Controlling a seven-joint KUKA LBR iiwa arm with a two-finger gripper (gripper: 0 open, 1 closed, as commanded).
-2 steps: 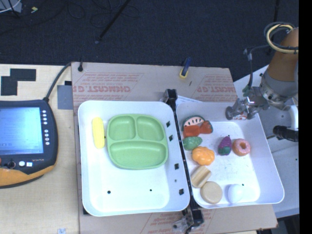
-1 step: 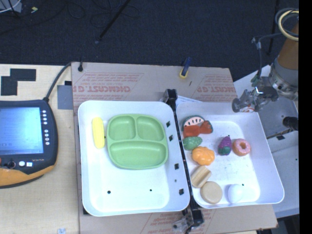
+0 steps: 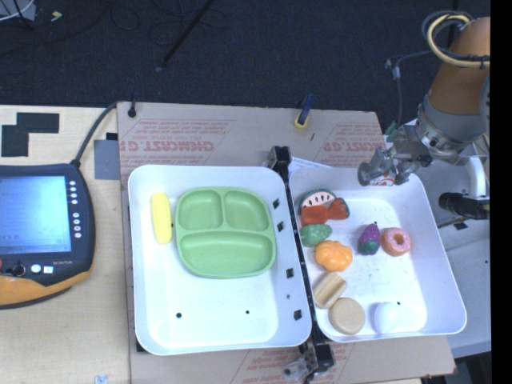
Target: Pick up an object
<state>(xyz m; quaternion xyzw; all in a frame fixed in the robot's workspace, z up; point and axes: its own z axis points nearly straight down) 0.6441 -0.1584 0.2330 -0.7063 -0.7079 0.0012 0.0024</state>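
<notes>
I see the left bin [image 3: 152, 310] carrying a green tray [image 3: 225, 232], with a yellow piece [image 3: 161, 217] at its nine o'clock. The right bin [image 3: 436, 294] holds small toys; a pink doughnut [image 3: 395, 241] sits centre-right. The gripper [image 3: 382, 170] hovers at that bin's twelve o'clock rim; I cannot tell its state. I judge this the approach: next, descend over one toy.

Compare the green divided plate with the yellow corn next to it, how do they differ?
The green divided plate is broad, flat, and split into three compartments; the yellow corn is a narrow, solid stick lying lengthwise beside the plate's left edge. The plate is far larger. Both rest in the left bin.
</notes>
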